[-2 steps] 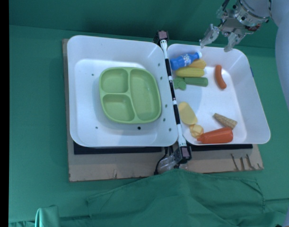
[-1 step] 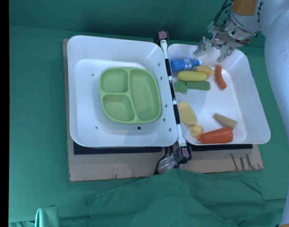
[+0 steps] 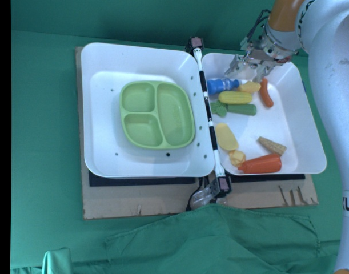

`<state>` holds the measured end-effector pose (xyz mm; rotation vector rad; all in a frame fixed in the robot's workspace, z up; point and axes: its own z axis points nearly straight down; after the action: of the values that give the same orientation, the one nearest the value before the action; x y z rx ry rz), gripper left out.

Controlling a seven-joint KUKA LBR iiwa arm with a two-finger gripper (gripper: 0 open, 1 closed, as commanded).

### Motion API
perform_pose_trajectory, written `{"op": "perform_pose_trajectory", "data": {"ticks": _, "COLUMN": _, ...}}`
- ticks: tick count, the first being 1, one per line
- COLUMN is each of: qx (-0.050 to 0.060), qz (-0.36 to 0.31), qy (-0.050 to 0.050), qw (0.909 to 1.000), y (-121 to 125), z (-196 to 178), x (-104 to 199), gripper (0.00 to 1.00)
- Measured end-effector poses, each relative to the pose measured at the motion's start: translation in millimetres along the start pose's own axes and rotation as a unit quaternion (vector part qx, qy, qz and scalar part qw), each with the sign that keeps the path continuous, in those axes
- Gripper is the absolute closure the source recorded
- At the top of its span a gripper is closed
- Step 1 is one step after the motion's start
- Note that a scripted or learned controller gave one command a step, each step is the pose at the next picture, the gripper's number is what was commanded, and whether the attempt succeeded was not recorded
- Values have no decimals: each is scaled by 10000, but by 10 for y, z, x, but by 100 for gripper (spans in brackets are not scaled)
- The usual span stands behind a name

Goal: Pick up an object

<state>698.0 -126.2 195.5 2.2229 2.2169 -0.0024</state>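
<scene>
Camera view, one entry. We list two shallow white bins with rounded corners, smooth and glossy, side by side on a brown cardboard sheet over green cloth.

Left bin [image 3: 100, 67]: one lime-green plastic plate [image 3: 157, 114], rounded-rectangular, moulded into three compartments, lying flat near the middle. We count several small dark dots on the bin floor around it.

Right bin [image 3: 297, 119]: we count roughly nine toy foods, all smooth plastic by the look. One blue bottle [image 3: 222, 85] lying on its side at the upper left, cap end toward the centre. One yellow corn cob [image 3: 235, 97] just below it, ridged. One small pale yellow piece [image 3: 249, 87] beside the bottle's cap end. One dark green cylinder [image 3: 241, 109] under the corn, with a smaller green lump at its left end. One slim orange-red sausage shape [image 3: 266, 93], lying steeply. One flat pale yellow oval [image 3: 226, 136] near the divider. One tan ridged cone [image 3: 272, 145]. One small yellow-orange chunk [image 3: 237, 157]. One long orange carrot [image 3: 260, 164] at the lower edge.

Gripper [image 3: 249, 68]: metal, hanging over the right bin's upper edge, just above the bottle and the pale piece (we see its fingers spread, with nothing between them). The grey arm enters from the right.
</scene>
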Motion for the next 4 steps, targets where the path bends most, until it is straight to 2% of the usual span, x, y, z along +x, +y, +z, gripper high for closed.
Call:
{"op": "perform_pose_trajectory", "data": {"ticks": 1, "qx": 16, "qz": -11, "qy": 13, "qw": 10000, "y": 11, "z": 103, "x": -9, "gripper": 0}}
{"op": "perform_pose_trajectory", "data": {"ticks": 2, "qx": 19, "qz": -30, "qy": 55, "qw": 10000, "y": 23, "z": -25, "x": 44, "gripper": 100}}
{"op": "perform_pose_trajectory", "data": {"ticks": 3, "qx": -56, "qz": -7, "qy": 4, "qw": 10000, "y": 121, "z": -598, "x": 103, "gripper": 100}}
{"op": "perform_pose_trajectory", "data": {"ticks": 4, "qx": -52, "qz": -10, "qy": 3, "qw": 10000, "y": 233, "z": -1132, "x": 96, "gripper": 100}}
